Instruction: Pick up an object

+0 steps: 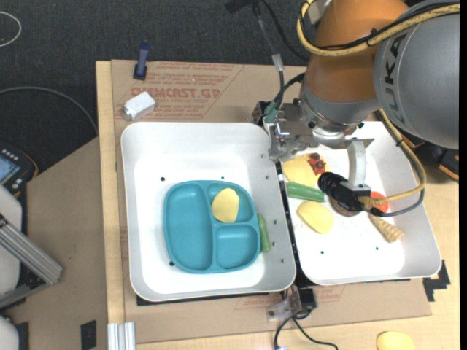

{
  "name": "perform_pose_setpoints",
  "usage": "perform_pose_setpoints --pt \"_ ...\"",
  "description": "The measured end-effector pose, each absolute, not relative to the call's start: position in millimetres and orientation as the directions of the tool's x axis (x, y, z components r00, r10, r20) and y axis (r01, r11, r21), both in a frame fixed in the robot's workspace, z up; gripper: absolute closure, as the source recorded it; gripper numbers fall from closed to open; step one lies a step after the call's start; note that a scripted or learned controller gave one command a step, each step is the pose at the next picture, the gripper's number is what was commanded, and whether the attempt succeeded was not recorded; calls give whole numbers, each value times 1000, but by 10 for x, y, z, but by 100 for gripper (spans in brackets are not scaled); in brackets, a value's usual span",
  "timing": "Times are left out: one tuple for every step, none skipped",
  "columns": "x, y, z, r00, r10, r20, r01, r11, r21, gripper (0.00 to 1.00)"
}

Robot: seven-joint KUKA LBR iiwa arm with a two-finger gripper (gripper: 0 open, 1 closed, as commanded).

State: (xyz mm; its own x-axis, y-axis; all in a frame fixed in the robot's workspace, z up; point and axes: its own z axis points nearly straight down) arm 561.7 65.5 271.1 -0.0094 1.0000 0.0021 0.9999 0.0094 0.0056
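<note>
Gripper (283, 143): is being held low over the upper left corner of the right bin (408, 265), by the wall shared with the left bin (146, 166); whether it is open or closed cannot be told.
Pale yellow piece (295, 170): is lying in the right bin just below the gripper; contact cannot be told.
Green stick (305, 192): is lying just below the pale yellow piece, further down the frame from the gripper.
Yellow wedge (315, 217): is resting lower still, apart from the gripper.
Orange carrot (379, 204) and cone (387, 229): are lying to the lower right, well apart from the gripper.
Teal plate (175, 224): is sitting in the left bin, with a yellow lump (225, 205) being borne in its upper right compartment.
</note>
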Motion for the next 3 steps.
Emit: perform_pose_setpoints --pt "5292 580 2860 1 1000 1 1000 -1 -3 100" --pt "4777 250 3242 4 1000 1 1000 -4 0 100" --pt "4789 1080 3180 -9 1000 2 1000 9 0 100"
